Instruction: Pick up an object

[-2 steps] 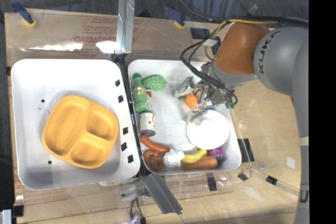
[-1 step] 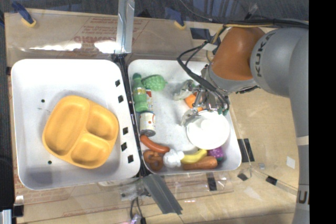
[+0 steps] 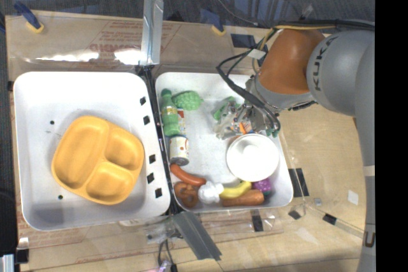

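Brown cardboard-covered bench (image 3: pixel 95 35) bearing two shallow white bins. Left bin (image 3: pixel 38 92): yellow divided plastic tray (image 3: pixel 97 158). Right bin (image 3: pixel 210 83): green bottle (image 3: pixel 169 114), small can (image 3: pixel 180 150), sausages (image 3: pixel 188 174), white round bowl (image 3: pixel 253 157). Gripper (image 3: pixel 245 116) low over clutter just above bowl; finger state impossible to tell.

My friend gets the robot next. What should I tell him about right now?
Gripper: low in the right bin, near its back right corner, over a small pile of green and orange bits. Whether it has hold of anything is unclear.
Right bin: green bottle, little can, green lumpy toy, white bowl, red sausage, banana.
Left bin: yellow divided tray.
Done: arm is down at the toys.
Left: lift one thing up.
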